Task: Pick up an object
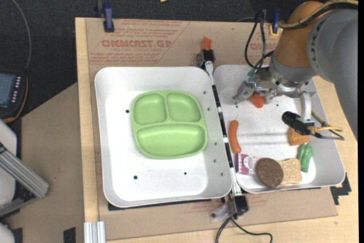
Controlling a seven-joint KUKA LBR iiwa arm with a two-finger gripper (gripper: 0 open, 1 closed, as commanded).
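Grey with an orange band, the robot arm [318,37] reaches in from the upper right, and its gripper [255,93] sits low over the upper part of the shallow white right-hand bin [267,128]. Whether the gripper is wide or narrow cannot be told. A small red piece [258,102] lies just beneath it, the two touching or nearly so. Lower in that bin are an orange-red sausage [234,136], a purple-and-white packet [245,164], a round brown patty [269,172], a tan bread slice [292,171], a green pod [305,156] and an orange chunk [297,137]. The left-hand white bin [114,122] holds a green divided plastic plate [169,124].
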